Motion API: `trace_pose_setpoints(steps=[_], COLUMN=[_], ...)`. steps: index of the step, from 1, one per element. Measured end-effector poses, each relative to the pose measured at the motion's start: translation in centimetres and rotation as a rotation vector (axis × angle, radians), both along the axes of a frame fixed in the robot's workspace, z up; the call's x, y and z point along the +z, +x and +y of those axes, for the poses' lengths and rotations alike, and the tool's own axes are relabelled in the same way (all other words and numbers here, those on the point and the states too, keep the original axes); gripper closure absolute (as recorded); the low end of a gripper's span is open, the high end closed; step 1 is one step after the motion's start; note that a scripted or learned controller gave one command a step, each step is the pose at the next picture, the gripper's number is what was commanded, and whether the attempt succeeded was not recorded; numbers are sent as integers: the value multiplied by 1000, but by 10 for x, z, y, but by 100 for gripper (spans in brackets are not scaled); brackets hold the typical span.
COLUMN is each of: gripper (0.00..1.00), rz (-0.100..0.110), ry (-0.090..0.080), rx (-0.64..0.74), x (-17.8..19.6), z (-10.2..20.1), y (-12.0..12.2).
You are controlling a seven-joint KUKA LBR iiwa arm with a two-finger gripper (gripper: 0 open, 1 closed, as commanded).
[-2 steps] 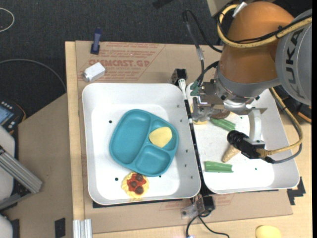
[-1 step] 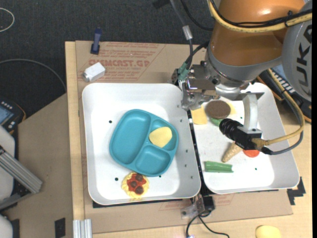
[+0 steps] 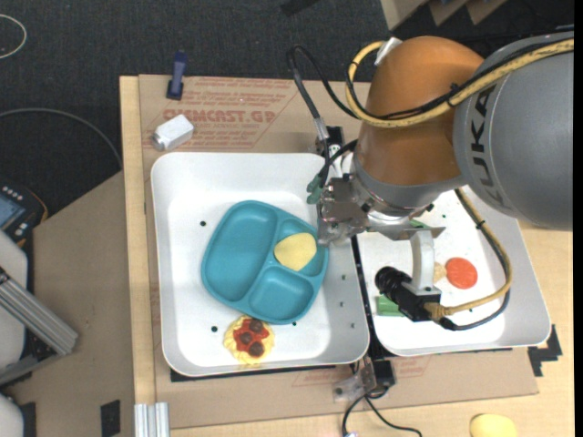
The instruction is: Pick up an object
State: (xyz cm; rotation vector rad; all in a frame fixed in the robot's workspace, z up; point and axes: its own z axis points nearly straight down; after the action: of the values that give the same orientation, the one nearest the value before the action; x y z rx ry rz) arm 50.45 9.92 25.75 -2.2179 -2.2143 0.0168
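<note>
Arm (image 3: 474, 135) reaches in low, wrist above the bins' (image 3: 182, 244) shared edge.

A dark carpeted floor (image 3: 82, 35) surrounds the counter (image 3: 146, 271), whose top is tan cardboard with faded red print. Loose cables (image 3: 36, 116) trail over the floor at left, near pale metal framing (image 3: 32, 321).

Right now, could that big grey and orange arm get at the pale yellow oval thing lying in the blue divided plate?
Probably yes: the pale yellow oval lies uncovered in the blue divided plate, and the arm's wrist hangs close beside it.
</note>
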Motion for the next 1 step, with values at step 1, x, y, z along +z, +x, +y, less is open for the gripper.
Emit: trace_pose_setpoints(steps=[1], gripper=[100], rz=[-30], ry=[8], rx=[4], x=[146], z=[3], y=[-25])
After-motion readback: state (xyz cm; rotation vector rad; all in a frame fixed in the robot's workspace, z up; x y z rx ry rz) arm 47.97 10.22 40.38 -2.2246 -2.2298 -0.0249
